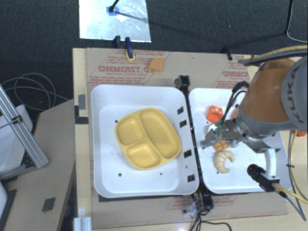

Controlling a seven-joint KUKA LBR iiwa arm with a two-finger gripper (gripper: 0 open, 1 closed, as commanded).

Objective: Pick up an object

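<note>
1. Reaching is the step in hand: the end effector (215,137) hangs low in the right bin (274,184), and nothing shows between its fingers.
2. How wide those fingers stand cannot be told; the wrist hides them.
3. Candidate objects lie close: a small orange piece (220,146) just beside the tip, a cream croissant-shaped toy (223,160) just below it, and a red-orange block (214,113) a little above.
4. Next, in my judgement, the tip must settle squarely over one piece, close, then lift.
5. Well to its left, the yellow divided plate (148,137) sits in the other bin (108,177).
</note>
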